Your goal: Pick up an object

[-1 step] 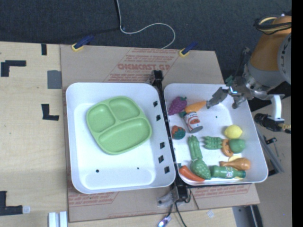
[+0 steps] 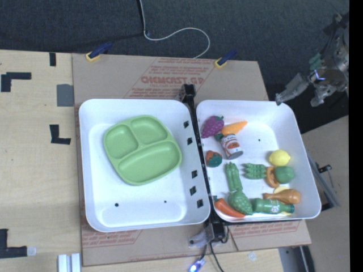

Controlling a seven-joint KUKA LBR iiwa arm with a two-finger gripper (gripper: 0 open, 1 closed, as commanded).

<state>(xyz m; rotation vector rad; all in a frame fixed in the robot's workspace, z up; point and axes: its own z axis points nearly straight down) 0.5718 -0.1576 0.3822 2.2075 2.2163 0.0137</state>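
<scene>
You had tool (image 2: pixel 324 78) off past top-right corner of right bin (image 2: pixel 295 120), well apart from toys; jaw state impossible to tell, picture too blurred there.

Possible targets all lay in right bin: lemon (image 2: pixel 279 157) near its right wall, small can (image 2: pixel 231 145) and purple grapes (image 2: pixel 212 126) toward divider.

Risks, in my judgement:
- Toys along bottom edge of right bin crowded, touching; descent there could catch two or push one away.
- Lemon round, could roll from closing tool.
- Things near wall: tool could hit rim.
</scene>
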